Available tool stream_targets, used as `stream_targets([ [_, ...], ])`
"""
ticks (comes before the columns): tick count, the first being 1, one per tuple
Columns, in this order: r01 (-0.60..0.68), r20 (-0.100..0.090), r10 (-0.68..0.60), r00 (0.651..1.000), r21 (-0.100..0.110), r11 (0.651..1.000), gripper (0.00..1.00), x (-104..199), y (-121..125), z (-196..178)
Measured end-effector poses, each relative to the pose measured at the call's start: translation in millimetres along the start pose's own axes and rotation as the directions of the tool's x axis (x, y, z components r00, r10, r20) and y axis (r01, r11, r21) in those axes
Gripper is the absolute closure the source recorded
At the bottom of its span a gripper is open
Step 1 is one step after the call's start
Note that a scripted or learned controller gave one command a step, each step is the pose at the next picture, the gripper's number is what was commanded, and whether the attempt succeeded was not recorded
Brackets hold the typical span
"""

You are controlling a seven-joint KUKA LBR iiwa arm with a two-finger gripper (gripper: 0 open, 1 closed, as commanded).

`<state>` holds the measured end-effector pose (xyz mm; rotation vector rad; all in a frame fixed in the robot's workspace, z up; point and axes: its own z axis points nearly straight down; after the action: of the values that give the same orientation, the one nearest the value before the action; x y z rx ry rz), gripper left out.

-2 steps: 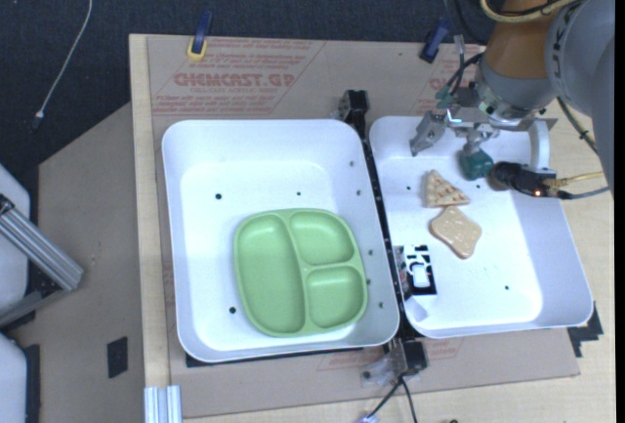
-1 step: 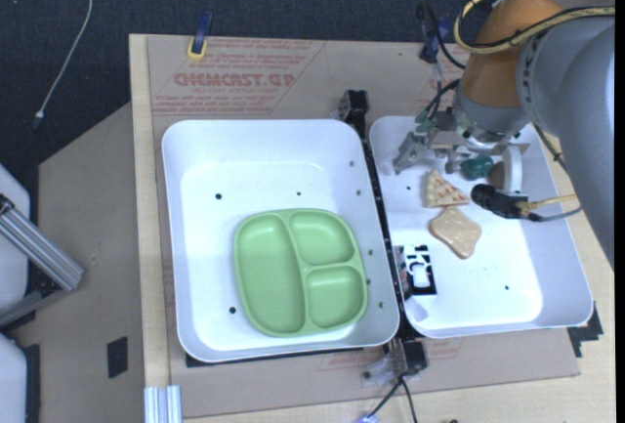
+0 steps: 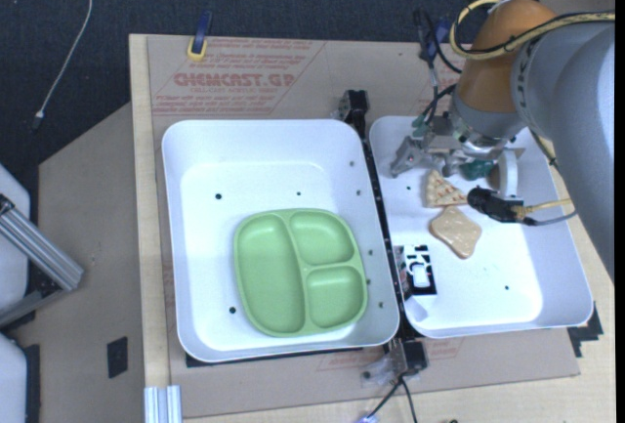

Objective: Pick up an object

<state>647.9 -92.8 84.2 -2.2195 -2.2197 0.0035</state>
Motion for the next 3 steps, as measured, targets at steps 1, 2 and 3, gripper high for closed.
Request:
stream_targets([
  [1,0.0,0.0,0.0,1.0,-0.003,1.0,1.0,0,1,-11],
  [2,-0.001,0.001,0.001,1.0,-0.008,1.0,1.0,-1,-7,-71],
  [3,0.001,0.001,-0.001,1.0,-0.01,1.0,1.0,-1,-5,-125],
])
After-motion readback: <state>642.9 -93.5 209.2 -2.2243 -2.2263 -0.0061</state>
